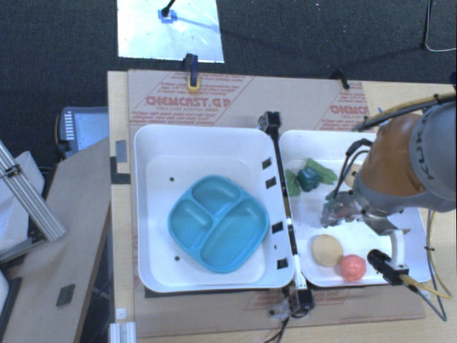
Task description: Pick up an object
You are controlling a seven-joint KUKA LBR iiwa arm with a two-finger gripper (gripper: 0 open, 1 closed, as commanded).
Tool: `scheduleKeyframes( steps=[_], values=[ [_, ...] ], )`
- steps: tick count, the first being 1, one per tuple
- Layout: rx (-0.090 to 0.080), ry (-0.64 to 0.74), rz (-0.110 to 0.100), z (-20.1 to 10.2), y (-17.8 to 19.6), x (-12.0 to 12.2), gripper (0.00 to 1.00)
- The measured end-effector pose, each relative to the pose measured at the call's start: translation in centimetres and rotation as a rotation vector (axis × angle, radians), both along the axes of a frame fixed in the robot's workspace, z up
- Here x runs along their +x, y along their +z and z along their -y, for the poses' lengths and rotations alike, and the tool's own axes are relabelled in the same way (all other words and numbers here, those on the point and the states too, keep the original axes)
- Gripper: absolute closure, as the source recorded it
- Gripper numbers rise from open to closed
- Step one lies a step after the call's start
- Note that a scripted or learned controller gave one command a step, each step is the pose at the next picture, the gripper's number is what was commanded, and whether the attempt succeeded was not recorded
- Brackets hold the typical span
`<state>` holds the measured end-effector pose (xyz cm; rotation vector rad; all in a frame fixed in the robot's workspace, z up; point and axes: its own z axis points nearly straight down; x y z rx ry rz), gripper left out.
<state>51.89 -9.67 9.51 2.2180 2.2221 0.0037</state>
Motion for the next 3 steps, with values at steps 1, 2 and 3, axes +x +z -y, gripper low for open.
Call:
scheduleKeyframes(
  steps=[1, 2, 3],
  values=[
    [-0.002, 0.001, 0.003, 0.7, 5.0, 0.9, 1.0],
    [-0.001, 0.003, 0.004, 0.0, 9.6, 1.3, 1.0],
    [-0.001, 0.003, 0.004, -0.1, 14.0, 1.1, 1.0]
  ],
)
